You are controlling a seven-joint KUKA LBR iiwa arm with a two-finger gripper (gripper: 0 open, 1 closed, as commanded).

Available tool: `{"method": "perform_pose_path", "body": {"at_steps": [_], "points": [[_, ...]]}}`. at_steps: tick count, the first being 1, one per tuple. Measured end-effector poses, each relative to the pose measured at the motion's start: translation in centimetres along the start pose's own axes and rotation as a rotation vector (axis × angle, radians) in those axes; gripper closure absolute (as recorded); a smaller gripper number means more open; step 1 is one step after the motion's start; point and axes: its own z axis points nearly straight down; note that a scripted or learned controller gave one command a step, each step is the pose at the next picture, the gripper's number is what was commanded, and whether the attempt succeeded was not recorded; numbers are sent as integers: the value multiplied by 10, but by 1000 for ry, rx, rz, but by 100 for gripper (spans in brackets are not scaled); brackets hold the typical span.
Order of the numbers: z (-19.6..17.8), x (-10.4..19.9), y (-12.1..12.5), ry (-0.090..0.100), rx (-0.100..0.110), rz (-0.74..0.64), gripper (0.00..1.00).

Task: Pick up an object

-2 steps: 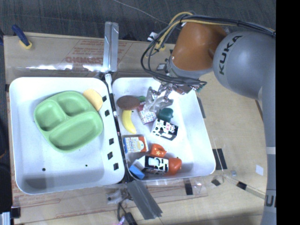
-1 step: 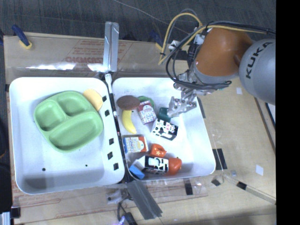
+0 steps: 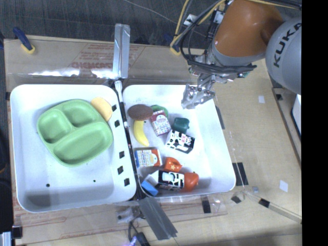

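My gripper (image 3: 196, 96) hangs over the upper right part of the right bin (image 3: 218, 152), above bare white floor, with nothing seen between its fingers. Below and left of it lie the bin's objects: a brown round piece (image 3: 139, 111), a banana (image 3: 141, 132), a small red and white carton (image 3: 160, 124), a dark green block (image 3: 181, 123), a black and white cow-print box (image 3: 179, 142), an orange carton (image 3: 147, 157), an orange-red toy (image 3: 172, 164), another cow-print box (image 3: 170, 179) and a blue piece (image 3: 149, 187).
The left bin (image 3: 31, 188) holds a green divided plate (image 3: 75, 130) and a yellow piece (image 3: 102, 107) at its upper right. A metal divider (image 3: 121, 50) stands between the bins at the back. Cables (image 3: 200, 19) run above the wrist.
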Motion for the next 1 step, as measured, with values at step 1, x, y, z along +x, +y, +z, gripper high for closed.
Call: {"method": "perform_pose_path", "body": {"at_steps": [1], "points": [[79,37,-9,-2,-15,-220,100]]}}
